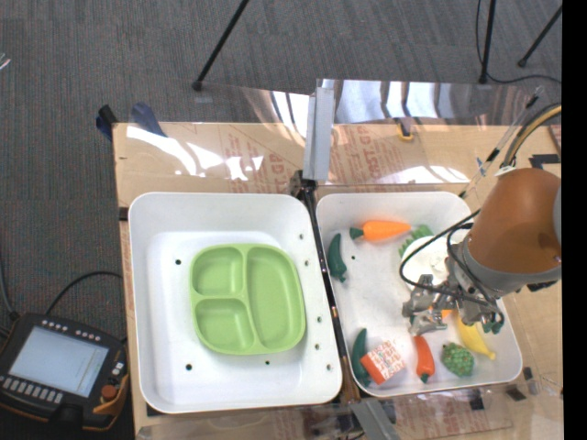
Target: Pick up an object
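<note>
The right bin [367, 282] holds several toy foods: an orange carrot [385, 230], a dark green pepper [337, 258], a light green item [417, 242], a red pepper [423, 357], a yellow banana [474, 336], a green broccoli [459, 359], a red-and-white carton [382, 362] and a small dark green piece [359, 343]. My gripper [425, 313] hangs low over the bin's right middle, just above the red pepper and left of the banana. The arm's orange band [518, 223] covers part of the bin's right side.
The left bin [165, 246] holds a light green divided plate [248, 298]. A metal divider post [318, 140] rises behind the gap between the bins. A teach pendant [60, 360] lies at the lower left, off the bench.
</note>
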Controlling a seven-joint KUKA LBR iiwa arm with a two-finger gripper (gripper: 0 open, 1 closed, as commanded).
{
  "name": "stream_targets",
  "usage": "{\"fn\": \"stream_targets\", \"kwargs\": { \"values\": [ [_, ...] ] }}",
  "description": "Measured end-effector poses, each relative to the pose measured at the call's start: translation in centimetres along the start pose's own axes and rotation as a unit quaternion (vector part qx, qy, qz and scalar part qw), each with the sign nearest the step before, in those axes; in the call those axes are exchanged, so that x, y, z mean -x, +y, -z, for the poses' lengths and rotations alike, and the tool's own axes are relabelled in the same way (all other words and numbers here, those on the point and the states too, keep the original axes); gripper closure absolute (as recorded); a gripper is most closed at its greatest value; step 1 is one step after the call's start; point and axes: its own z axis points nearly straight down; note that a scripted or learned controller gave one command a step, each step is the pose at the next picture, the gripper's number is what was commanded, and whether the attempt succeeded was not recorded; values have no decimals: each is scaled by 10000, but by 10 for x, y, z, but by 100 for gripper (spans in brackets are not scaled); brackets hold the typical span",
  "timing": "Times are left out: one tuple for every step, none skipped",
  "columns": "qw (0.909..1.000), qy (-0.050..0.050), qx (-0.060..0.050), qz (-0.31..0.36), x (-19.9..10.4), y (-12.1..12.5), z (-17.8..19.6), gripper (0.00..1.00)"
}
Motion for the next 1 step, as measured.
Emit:
{"fn": "stream_targets", "kwargs": {
  "values": [
    [9997,-7,1,-227,63,31,-14,100]
  ]
}}
